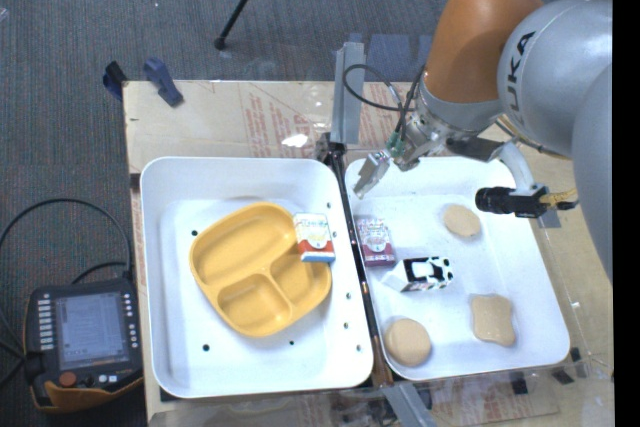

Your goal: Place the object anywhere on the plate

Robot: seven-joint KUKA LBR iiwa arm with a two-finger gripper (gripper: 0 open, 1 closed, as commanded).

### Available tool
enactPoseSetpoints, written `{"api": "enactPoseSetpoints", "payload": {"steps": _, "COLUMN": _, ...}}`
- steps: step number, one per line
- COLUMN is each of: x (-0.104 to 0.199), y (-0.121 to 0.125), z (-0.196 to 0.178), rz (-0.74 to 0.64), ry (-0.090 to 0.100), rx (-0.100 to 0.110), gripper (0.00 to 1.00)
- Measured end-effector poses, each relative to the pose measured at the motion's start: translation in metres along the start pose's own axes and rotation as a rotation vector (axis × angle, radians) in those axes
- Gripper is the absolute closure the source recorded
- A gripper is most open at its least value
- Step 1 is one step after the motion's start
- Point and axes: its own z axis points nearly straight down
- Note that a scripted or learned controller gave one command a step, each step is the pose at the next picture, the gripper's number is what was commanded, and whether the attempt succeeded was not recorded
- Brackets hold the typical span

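two white bins [160, 215], one yellow plate [225, 265], two cartons [314, 238], three cookies [462, 221]

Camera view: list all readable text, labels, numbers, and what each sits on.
"UKA", the visible part of a brand mark, on the grey arm.
Small carton on the yellow plate: print too blurred to read.
Red packet in the right bin: unreadable.
Pendant screen: too small.

We look down at a slant from one fixed camera above the worktop [230, 110], seeing both white bins [160, 215] whole, the arm [540, 45] entering from the right.
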Motion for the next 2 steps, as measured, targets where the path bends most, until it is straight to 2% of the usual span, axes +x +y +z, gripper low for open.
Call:
{"api": "enactPoseSetpoints", "payload": {"steps": 1, "x": 0.011, "y": -0.025, "z": -0.054, "rz": 0.186, "ry": 0.0, "rx": 0.001, "gripper": 0.0}}
{"api": "enactPoseSetpoints", "payload": {"steps": 2, "x": -0.086, "y": -0.105, "z": -0.04, "rz": 0.226, "ry": 0.0, "rx": 0.001, "gripper": 0.0}}
